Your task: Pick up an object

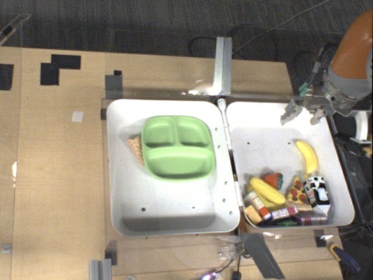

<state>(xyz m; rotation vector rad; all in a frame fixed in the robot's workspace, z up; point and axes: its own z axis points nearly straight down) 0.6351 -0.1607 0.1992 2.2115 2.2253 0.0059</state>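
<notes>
Two shallow white bins sit side by side on the counter [58, 156], parted by a metal divider rail [223, 127]. Taking the right bin [262, 139] as the landmark: the hand [303, 114] hangs over its far right corner, fingers spread apart, with nothing between them. One pale fingertip [289, 114] points down toward the bare white floor of that bin; the other shows just beside it, nearer the rim. Above the hand, the grey wrist and its orange band [352, 48] rise past the bin's far right edge.

Several small things for picking lie clustered in the right bin's near right corner, well apart from the hand. A banana [307, 156] lies nearest the hand, curving along the right wall. Below it stands a black-and-white cow-patterned item [317, 190]. Toward the middle of the bin rests a yellow corn cob [267, 191], with a red-and-green piece [274, 178] touching its far side. A pizza slice toy [297, 190] lies between the corn and the cow-patterned item. Along the near wall lie dark markers or sticks [291, 217]; I cannot tell them apart exactly.

Left of the right bin, the left bin [125, 209] holds a green divided plate [176, 146], upside facing up, with a tan waffle-like piece [135, 149] tucked at its left edge.
</notes>
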